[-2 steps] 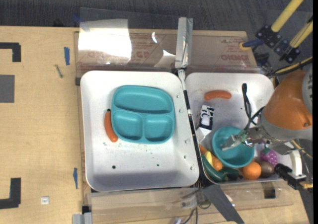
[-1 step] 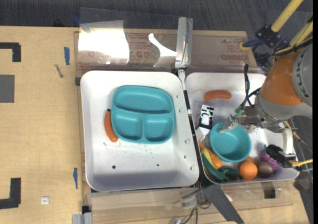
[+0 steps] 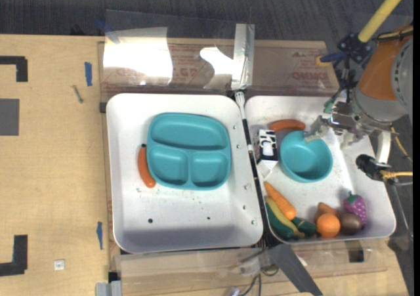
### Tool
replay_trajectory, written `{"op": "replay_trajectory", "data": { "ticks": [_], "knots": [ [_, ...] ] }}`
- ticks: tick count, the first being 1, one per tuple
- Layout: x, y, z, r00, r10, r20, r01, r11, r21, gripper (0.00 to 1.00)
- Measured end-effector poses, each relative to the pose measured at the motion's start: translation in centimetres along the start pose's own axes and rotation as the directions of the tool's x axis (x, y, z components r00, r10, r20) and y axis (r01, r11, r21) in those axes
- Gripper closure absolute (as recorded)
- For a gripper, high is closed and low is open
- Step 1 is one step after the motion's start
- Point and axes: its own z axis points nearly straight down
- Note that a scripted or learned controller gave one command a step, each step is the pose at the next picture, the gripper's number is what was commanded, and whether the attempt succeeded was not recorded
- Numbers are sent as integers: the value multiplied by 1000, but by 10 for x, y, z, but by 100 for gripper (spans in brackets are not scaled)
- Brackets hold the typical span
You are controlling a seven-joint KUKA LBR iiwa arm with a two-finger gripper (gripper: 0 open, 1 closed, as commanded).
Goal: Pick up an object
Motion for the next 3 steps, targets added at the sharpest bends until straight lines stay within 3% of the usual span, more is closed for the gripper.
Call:
{"op": "replay_trajectory", "data": {
  "ticks": [1, 2, 3],
  "knots": [
    [1, -83, 31, 993, -118, -2, 118, 993, -6, 0],
    [2, -77, 15, 993, -118, 0, 118, 993, -25, 100],
    [43, -55, -123, 999, -43, -3, 43, 999, -6, 100]
  ]
}}
